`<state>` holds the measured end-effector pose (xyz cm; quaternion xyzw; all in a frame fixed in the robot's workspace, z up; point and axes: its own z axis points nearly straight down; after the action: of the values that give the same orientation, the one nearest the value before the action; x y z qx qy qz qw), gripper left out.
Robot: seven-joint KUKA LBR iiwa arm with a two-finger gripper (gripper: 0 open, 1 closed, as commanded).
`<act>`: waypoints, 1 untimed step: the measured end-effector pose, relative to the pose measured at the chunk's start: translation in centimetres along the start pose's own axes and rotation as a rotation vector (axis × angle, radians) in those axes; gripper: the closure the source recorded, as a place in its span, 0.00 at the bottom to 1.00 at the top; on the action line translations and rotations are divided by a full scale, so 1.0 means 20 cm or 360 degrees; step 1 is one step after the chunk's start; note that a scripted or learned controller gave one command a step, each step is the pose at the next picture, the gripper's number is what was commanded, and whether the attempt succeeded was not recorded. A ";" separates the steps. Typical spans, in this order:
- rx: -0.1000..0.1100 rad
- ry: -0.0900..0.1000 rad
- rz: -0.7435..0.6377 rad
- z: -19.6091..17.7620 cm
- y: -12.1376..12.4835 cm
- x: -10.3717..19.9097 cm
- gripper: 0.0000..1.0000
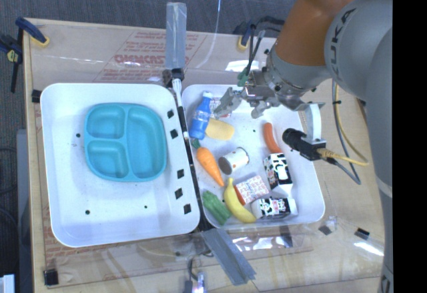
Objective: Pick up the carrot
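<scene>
Orange and tapered, the carrot (210,165) lies in the right bin (313,199) near its left wall, between a yellow block (221,129) above and a banana (237,203) below, with a small can (234,160) just beside it. The tool (243,103) hangs over the bin's upper part, fingers spread and holding nothing. Crowding is the risk: a descending finger could strike the can or banana and knock the carrot aside.

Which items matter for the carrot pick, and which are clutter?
Job: tapered orange carrot; grey two-finger pincer.
Clutter: curved yellow banana; blue plastic bottle; small red sausage; turquoise divided plate; green vegetable.
</scene>
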<state>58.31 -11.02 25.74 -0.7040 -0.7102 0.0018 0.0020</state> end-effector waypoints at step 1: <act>-0.0005 -0.0017 -0.0142 0.83 -0.11 -0.04 0.00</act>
<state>56.12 -11.74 9.19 -0.6717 -0.7408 0.0043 -0.0028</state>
